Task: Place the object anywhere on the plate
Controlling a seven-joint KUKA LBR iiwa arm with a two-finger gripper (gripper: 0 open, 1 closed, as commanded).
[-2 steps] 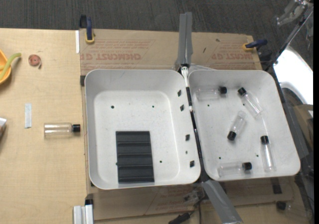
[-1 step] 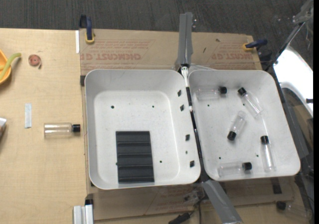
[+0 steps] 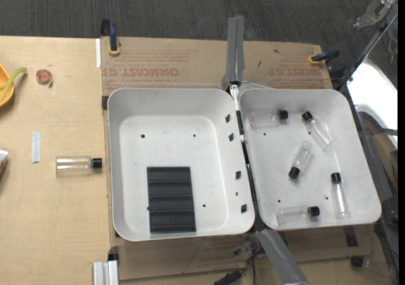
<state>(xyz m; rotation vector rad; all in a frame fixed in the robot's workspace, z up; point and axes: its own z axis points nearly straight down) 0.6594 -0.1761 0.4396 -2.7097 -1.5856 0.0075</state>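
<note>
Right bin (image 3: pixel 354 151) holds five clear vials with black caps: one near the back wall (image 3: pixel 269 117), one beside it at back right (image 3: pixel 316 126), one mid-bin, tilted (image 3: pixel 300 161), one along the right side (image 3: pixel 338 194), one at the front (image 3: pixel 296 214). Left bin (image 3: pixel 126 151) holds the black ribbed plate (image 3: pixel 170 199), front centre, nothing on it. A sixth vial (image 3: pixel 77 164) lies on the bench outside the bins. Gripper state: cannot tell. Step judged: pre-grasp. Next: descend on one vial, probably the mid-bin one, well clear of walls
</note>
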